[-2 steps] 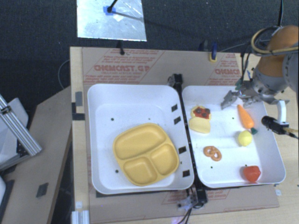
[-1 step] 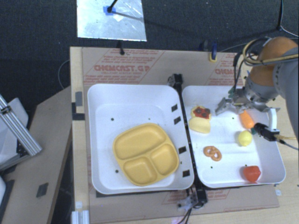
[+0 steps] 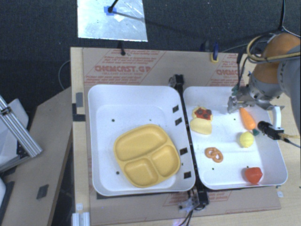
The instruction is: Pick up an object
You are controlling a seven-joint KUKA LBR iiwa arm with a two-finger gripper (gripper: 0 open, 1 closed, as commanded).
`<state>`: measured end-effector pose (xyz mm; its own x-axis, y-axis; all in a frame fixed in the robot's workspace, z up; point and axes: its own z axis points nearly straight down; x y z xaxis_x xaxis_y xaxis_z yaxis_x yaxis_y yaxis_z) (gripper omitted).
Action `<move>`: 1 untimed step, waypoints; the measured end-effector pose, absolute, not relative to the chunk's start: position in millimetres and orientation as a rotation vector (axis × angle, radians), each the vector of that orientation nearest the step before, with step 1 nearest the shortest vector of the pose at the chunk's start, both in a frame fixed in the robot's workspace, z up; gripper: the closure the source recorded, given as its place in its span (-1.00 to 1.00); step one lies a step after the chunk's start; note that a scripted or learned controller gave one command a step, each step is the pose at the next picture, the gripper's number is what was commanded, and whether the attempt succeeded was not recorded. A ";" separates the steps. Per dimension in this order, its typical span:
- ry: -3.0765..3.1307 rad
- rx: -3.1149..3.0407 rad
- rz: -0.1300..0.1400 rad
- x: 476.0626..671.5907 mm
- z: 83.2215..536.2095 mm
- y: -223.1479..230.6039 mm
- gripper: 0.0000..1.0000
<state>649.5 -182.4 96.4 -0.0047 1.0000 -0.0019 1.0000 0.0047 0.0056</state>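
Hanging low over the far corner of the right bin [image 3: 282,173], the end effector [image 3: 236,102] sat just beside the top end of a carrot [image 3: 247,118], close enough to suggest that the carrot was the chosen target. Whether its tips were apart or together could not be told from this slant, and nothing showed between them, so no pick could be claimed.

The carrot lay flat on the bin floor, pointing toward the near edge. A lemon [image 3: 246,139] lay near its lower end, a pretzel [image 3: 214,154] sat toward the middle, and a tomato [image 3: 253,174] rested at the near corner. A pizza slice [image 3: 202,113] and a pale yellow piece [image 3: 201,126] touched each other by the divider. Such loose spacing probably left room for a descent without knocking neighbours.

The left bin [image 3: 101,126] carried a yellow divided tray [image 3: 146,155], well apart from the arm. Both bins rested on the surface [image 3: 129,67].
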 end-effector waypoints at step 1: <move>2.222 2.211 0.006 658.9 144.1 -181.0 1.00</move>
